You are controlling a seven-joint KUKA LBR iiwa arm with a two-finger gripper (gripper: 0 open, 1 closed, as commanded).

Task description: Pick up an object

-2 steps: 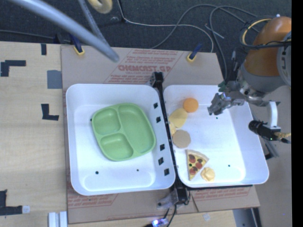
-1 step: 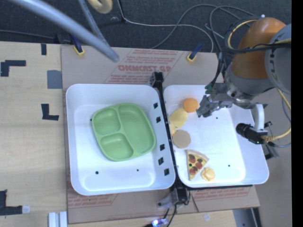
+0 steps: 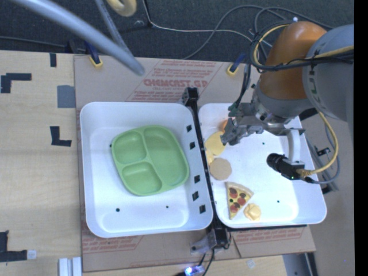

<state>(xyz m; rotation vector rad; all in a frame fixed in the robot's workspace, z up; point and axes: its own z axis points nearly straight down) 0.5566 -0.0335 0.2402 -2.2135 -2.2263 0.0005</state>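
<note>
The hand (image 3: 233,132) hangs low in the right bin (image 3: 310,203), just beside the yellow disc (image 3: 214,144); its opening I cannot tell. Pizza slice (image 3: 236,198) lies apart.

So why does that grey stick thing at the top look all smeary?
In the camera view, the grey bar at top left sits near the lens, so it is out of focus; the green plate and pizza slice lower down look fairly sharp, and the white bins are evenly lit with soft shadows.
</note>
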